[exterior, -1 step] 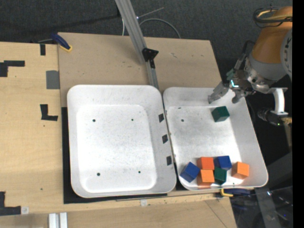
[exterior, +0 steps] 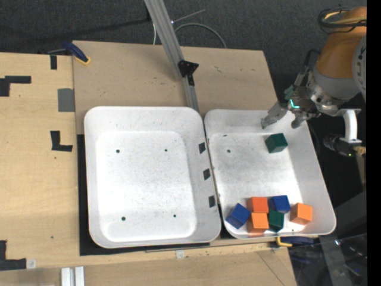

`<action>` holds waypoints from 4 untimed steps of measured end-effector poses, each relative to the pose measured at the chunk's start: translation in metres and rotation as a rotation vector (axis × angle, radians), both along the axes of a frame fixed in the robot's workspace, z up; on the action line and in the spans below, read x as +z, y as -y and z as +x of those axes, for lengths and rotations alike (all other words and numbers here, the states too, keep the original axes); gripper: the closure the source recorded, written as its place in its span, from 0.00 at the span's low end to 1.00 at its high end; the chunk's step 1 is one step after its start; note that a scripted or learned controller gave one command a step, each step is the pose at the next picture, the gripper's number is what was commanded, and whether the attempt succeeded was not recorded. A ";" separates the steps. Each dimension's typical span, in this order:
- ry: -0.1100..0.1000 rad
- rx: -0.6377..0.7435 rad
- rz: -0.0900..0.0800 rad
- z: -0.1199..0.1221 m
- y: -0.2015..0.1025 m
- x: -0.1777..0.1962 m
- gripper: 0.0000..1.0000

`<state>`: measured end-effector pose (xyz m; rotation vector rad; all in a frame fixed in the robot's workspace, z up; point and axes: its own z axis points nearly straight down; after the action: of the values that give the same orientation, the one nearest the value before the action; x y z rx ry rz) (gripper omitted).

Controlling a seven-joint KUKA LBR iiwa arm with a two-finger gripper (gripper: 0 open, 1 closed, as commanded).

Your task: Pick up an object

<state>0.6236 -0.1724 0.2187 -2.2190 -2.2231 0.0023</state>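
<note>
A dark green cube [exterior: 275, 142] lies alone near the far end of the right bin [exterior: 244, 177]. Several more blocks cluster at that bin's near edge: a blue one [exterior: 238, 214], two orange ones [exterior: 259, 204] [exterior: 258, 221], another blue [exterior: 280, 203], a dark green one [exterior: 275, 219] and an orange one [exterior: 302, 213] at the right. My gripper [exterior: 281, 119] hangs over the bin's far right corner, just above and beyond the lone green cube, its two fingers spread apart with nothing between them.
The left bin [exterior: 101, 159] sits beside the right one, separated by a ridge with black clips. A slanted metal pole [exterior: 169, 34] rises behind the bins. The wooden bench extends to the left with black tape marks.
</note>
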 end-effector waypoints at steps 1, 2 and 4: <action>-0.006 0.000 0.001 0.000 -0.008 -0.062 0.00; -0.004 0.000 0.001 -0.006 -0.016 -0.110 0.00; -0.001 0.001 0.000 -0.007 -0.017 -0.117 1.00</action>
<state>0.6170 -0.1553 0.1015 -2.2172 -2.2231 0.0032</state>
